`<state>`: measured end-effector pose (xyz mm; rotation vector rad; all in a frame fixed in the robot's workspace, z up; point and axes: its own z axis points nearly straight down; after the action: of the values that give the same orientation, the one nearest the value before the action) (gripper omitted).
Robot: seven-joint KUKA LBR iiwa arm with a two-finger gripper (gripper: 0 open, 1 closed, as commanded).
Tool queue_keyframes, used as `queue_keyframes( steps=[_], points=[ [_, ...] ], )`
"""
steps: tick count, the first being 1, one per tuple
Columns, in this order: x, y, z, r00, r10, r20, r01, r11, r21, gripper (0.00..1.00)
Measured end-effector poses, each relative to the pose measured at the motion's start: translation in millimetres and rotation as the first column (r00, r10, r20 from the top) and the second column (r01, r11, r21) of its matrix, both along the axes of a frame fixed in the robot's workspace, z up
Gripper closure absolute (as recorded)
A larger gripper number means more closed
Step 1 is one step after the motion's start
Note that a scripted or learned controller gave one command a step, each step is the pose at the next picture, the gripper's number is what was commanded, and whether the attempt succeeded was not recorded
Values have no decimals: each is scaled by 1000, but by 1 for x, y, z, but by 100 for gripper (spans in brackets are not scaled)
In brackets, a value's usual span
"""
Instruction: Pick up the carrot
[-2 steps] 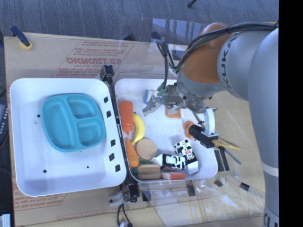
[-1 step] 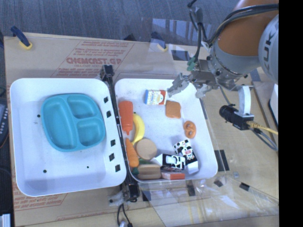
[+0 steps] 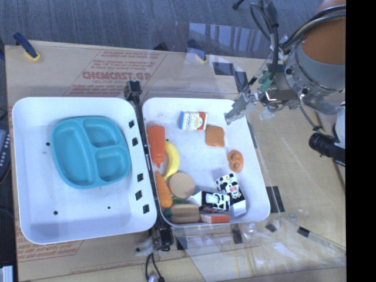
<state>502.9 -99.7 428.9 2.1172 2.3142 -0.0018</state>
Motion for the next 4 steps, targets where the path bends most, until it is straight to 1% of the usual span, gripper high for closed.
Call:
queue_keyframes(
  steps=[1,2,3,4],
  points=[
    [-26,-25,62,995,104,-3,-104,995,1,0],
    [-27,-71,102,993,117,-4,-117,993,1,0],
    [15,-111,114,999,-50,-7,50,999,-3,0],
    [49,-110,114,999,50,-6,-50,999,-4,0]
  ],
)
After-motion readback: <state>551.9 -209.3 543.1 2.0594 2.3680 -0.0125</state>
